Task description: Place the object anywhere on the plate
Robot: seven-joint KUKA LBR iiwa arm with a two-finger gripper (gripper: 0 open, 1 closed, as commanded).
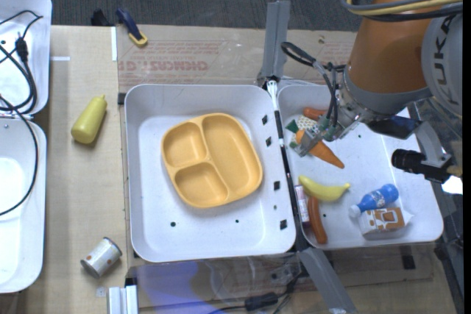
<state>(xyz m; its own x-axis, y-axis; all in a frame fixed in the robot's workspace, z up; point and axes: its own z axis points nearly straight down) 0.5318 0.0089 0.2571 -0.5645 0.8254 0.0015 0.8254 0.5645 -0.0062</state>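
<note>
The yellow plate (212, 159), smooth plastic with three compartments, lies in the middle of the left bin (143, 232) and nothing rests on it. Across the divider, the carrot (324, 152), tapered and orange, lies near the top-left corner of the right bin (419, 232). The gripper (327, 130) is seen right at the carrot; whether it is apart or clamped cannot be told. A centred, square grasp is called for before any lift.
</note>
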